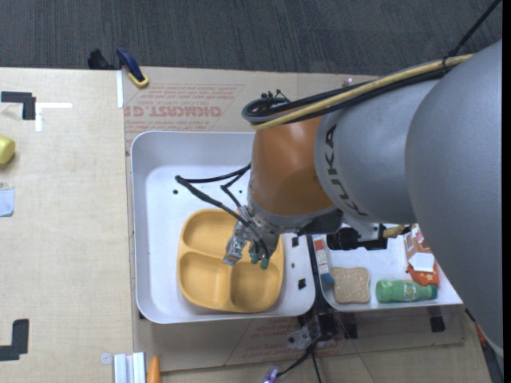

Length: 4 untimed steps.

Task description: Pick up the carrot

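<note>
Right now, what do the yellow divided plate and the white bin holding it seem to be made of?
The yellow divided plate looks like moulded plastic: uniform colour, rounded ridges, soft sheen. The shallow white bin also seems plastic, smooth and faintly glossy with rounded corners, though enamelled metal can't be excluded.

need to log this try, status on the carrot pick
Gripper low over yellow divided plate in left bin, nothing between fingers. No carrot identifiable. Arm blocks much.

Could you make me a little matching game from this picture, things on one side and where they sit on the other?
Things:
1. yellow divided plate
2. green bottle
3. slice of bread
4. gripper

Places:
A. right bin, beside the bread
B. over the plate
C. left bin
D. right bin, left of the bottle

Pairs: 1-C, 2-A, 3-D, 4-B
</note>
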Motion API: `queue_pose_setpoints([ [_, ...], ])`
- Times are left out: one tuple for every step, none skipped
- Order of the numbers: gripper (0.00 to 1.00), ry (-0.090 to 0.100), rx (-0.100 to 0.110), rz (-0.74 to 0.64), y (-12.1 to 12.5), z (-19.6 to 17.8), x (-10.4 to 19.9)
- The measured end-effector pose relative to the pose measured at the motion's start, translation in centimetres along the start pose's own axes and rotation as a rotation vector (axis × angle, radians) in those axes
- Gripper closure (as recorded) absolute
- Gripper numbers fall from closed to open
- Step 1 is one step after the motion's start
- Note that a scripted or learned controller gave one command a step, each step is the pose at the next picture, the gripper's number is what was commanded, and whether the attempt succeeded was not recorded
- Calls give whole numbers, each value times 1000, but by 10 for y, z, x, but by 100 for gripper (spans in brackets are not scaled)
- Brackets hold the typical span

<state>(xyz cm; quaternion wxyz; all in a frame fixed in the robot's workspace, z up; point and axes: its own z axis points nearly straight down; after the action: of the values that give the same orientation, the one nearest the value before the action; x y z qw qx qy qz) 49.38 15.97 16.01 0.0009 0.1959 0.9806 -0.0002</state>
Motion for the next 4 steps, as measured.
queue_pose_setpoints([
  [100, 0, 2, 283, 41, -41, -44],
  [100, 2, 4, 562, 22, -27, 14],
  [100, -10, -20, 295, 0, 57, 10],
  [100, -6, -6, -155, 2, 49, 5],
])
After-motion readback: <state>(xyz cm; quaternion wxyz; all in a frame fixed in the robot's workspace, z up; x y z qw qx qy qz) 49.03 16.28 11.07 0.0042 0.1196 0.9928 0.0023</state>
